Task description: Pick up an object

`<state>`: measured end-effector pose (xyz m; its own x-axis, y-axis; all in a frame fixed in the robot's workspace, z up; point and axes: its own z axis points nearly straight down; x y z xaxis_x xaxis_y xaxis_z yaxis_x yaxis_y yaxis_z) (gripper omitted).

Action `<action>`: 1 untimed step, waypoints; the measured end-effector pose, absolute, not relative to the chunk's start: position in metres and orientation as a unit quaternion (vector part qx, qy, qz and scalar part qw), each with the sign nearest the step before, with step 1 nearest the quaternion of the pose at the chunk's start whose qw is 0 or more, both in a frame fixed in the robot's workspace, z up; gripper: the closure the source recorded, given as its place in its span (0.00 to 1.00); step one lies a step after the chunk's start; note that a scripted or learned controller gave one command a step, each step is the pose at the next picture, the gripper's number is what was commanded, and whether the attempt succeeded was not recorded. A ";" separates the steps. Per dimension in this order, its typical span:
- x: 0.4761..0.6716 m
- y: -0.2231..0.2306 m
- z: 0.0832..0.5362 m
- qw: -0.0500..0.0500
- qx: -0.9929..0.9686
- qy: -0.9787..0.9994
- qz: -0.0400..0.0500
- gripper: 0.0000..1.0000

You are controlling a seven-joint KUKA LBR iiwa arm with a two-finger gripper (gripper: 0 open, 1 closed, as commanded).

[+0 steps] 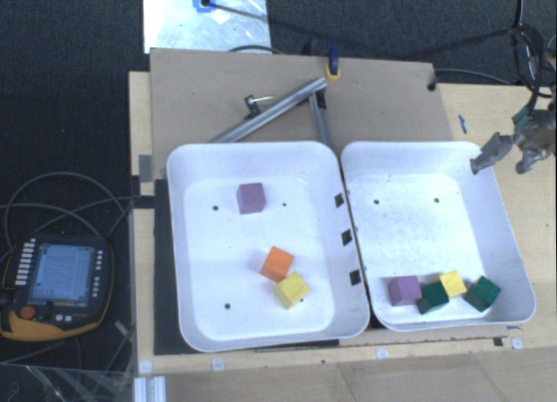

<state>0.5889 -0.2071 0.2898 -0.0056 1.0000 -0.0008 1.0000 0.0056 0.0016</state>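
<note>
My gripper (506, 157) hangs at the far right, above the right bin's (409, 183) upper right rim, its two fingers spread open with nothing between them. In the left bin (200, 217) a purple cube (251, 197) lies toward the back, while an orange cube (278, 263) and a yellow cube (291, 289) touch near the front. Along the right bin's front wall lie a purple cube (404, 289), a dark green cube (432, 297), a yellow cube (452, 283) and a green cube (482, 292). The gripper is well away from all of them.
A metal bar (270, 111) lies on the brown board behind the bins. A teach pendant (57, 283) with cables sits on the floor at the left. Black clips (345, 237) join the bins along their shared wall.
</note>
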 end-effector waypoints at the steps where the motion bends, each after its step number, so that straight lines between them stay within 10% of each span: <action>1: 0.589 -0.207 0.290 0.001 0.705 0.709 0.000 0.00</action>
